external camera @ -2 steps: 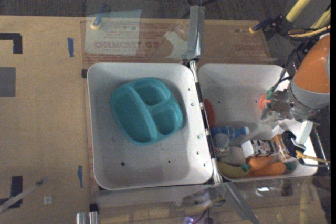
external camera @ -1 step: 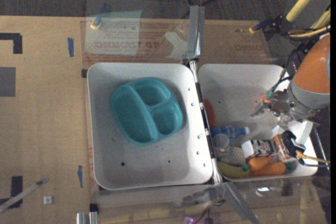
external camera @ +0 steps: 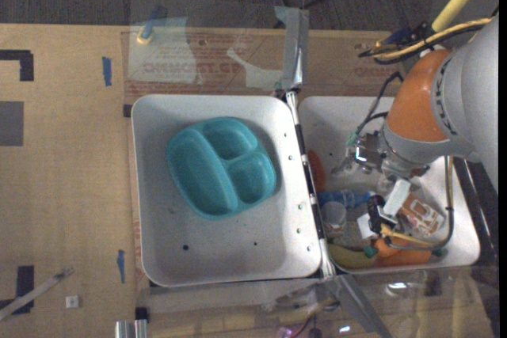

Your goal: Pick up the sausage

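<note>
Sausage [external camera: 315,169]: we take it to be the reddish-orange elongated piece in the right bin [external camera: 333,119]; it lies lengthwise close against the wall shared with the left bin [external camera: 158,233]; nothing covers it, so we judge it reachable from above, though the wall leaves little room on that side
Gripper [external camera: 364,166]: it hangs over the middle of the right bin, near the sausage but apart from it; the wrist hides it from above, so we cannot tell whether it is spread or pressed together; we see nothing held in it
Neighbours: a small grey cup [external camera: 333,212] and some blue pieces [external camera: 337,196] sit just past the sausage's near end; a banana [external camera: 348,253] lies along the front wall; a printed packet [external camera: 420,214] lies toward the far side; this crowding at the front is probably why the sausage's side is the easier approach
Left bin: it holds a teal divided plate [external camera: 222,166] on its own, well apart from the sausage; it plays no part in the pick
Bench [external camera: 63,170]: it carries both bins side by side, so the arm reaches either one from the right
Step in hand: we judge the pick not yet made; the gripper needs to shift toward the shared wall and line up across the sausage's length
</note>
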You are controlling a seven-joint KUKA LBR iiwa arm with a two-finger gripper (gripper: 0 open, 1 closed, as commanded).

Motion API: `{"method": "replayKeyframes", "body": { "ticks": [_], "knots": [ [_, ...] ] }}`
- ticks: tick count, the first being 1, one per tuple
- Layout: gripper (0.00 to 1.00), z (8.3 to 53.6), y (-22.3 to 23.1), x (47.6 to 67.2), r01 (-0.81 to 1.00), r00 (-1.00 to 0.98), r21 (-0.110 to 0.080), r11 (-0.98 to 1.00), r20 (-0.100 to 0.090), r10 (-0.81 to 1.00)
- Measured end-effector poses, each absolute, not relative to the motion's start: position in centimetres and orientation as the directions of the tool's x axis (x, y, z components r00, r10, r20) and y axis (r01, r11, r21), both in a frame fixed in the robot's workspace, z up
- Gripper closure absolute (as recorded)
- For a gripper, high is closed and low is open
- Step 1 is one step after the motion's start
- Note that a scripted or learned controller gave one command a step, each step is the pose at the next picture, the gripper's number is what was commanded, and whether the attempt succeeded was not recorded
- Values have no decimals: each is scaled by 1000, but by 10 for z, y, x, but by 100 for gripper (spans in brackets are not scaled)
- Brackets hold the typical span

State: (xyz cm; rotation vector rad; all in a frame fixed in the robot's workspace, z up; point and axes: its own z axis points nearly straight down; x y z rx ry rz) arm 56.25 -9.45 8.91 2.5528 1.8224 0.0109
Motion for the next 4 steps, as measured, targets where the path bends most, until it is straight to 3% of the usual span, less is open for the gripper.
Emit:
{"method": "replayKeyframes", "body": {
  "ticks": [1, 2, 3, 4],
  "knots": [
    [0, 89, -122, 557, 874, 487, 8, -487, 5, 874],
    [0, 91, -93, 637, 937, 349, 0, -349, -1, 937],
    [0, 185, -34, 579, 1000, 15, -3, -15, 1, 1000],
    [0, 184, -26, 499, 984, -181, -2, 181, 1, 984]
  ]
}}
